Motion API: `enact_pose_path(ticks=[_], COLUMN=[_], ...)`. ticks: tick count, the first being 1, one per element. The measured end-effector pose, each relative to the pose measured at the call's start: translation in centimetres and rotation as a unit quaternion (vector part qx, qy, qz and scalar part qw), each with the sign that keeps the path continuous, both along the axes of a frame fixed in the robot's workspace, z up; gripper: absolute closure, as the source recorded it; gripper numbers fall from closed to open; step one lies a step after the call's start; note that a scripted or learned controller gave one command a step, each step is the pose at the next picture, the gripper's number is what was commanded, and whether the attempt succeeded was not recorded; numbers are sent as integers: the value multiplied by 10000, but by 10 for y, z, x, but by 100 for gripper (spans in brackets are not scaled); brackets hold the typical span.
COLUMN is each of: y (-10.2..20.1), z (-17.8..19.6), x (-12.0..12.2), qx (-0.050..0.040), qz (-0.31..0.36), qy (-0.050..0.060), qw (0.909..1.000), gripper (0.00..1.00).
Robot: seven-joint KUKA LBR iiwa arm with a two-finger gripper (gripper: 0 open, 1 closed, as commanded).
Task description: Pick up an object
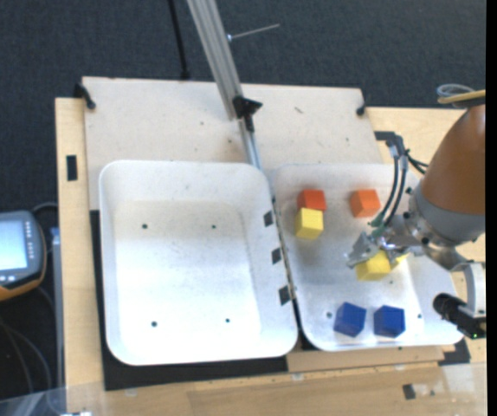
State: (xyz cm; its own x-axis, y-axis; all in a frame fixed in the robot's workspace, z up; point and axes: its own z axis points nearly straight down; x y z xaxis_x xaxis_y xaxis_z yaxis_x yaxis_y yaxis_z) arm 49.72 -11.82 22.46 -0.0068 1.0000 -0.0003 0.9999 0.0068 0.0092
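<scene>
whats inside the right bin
The right bin holds two orange blocks, a yellow block and two blue blocks. Another yellow block sits at the gripper, partly covered. The arm hides the bin's right side.

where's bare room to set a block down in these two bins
The left bin has bare floor from rim to rim. The right bin is crowded: orange cubes on top, blue cubes below, gripper over a yellow block.

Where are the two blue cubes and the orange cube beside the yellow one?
Left blue cube (pixel 350 318): camera view, top face.
Right blue cube (pixel 389 320): camera view, top face.
Orange cube (pixel 312 199): camera view, top face, touching the yellow cube (pixel 310 223).
</scene>
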Motion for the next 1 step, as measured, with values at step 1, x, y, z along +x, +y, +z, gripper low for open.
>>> enact_pose_path(ticks=[1], y=[-2], z=[6], x=[0], qx=[-5], qz=[17], qy=[21], qw=[10000], gripper=[100])
